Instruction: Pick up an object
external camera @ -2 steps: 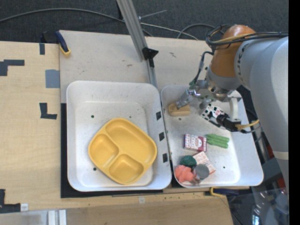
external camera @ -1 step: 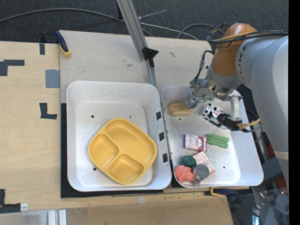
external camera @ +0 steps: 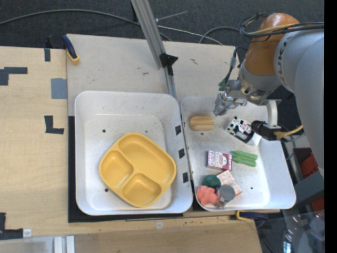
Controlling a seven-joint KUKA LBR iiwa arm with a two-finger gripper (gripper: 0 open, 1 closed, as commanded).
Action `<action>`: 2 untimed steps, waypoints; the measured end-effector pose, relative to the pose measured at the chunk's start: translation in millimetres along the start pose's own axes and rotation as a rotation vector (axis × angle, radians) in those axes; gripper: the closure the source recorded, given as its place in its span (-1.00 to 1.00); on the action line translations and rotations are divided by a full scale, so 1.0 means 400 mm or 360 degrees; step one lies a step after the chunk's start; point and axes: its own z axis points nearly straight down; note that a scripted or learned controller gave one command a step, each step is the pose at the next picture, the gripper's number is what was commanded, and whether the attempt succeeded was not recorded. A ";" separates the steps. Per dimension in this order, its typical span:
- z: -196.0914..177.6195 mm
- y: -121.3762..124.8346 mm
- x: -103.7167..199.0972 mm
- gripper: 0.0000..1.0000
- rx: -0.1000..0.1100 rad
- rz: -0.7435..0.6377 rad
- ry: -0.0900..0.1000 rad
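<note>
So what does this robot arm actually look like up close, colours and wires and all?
The arm is a thick, rounded grey tube with a glossy orange band above its wrist. Thin dark cables loop over that band. At its tip sits a small metallic grey end effector built from blocky parts, much narrower than the arm itself. I can't make out any lettering or markings on it.

A robotics lab: a wooden bench [external camera: 31,141] marked with tape, two white bins [external camera: 84,157], loose cables [external camera: 105,15] on dark carpet, and an industrial arm [external camera: 295,51]
</note>
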 end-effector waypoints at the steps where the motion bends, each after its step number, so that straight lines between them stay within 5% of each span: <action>1: -0.159 -0.002 -0.003 1.00 -0.0003 0.0001 -0.0001; 2: -0.251 0.000 -0.002 1.00 0.0000 0.0001 -0.0001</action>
